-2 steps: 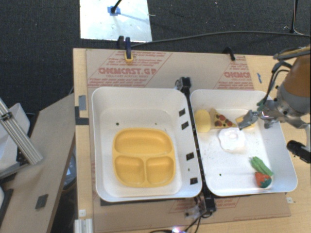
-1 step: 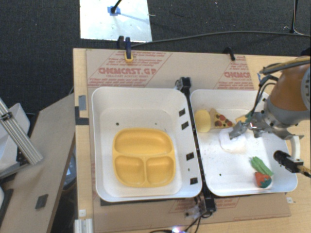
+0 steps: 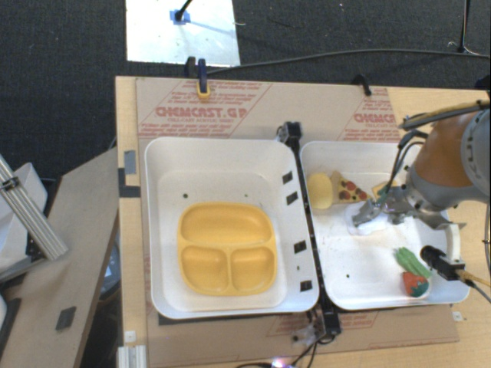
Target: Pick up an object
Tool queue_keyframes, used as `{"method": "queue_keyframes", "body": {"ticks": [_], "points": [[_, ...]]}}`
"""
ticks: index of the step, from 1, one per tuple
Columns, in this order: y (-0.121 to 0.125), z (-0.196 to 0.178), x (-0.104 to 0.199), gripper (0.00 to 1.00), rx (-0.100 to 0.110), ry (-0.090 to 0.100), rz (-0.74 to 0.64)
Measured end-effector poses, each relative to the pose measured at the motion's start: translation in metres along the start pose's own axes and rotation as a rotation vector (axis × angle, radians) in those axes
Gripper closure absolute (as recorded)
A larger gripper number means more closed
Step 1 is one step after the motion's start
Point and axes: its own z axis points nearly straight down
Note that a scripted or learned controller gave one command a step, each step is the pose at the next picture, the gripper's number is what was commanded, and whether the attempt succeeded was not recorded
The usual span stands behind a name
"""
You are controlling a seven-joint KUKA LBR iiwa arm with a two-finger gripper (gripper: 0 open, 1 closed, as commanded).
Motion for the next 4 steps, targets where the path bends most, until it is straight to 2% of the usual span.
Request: {"method": "queue_keyframes", "body": {"ticks": [1,2,4], "points": [[0.006,-0.017,-0.002,1.00,-0.017,-0.004,-0.001],[0.000,-0.067,0.004,1.00,-0.004,-0.001,-0.004],[0.002,-0.157,0.007,1.00,-0.005,-0.002,-0.006]]}}
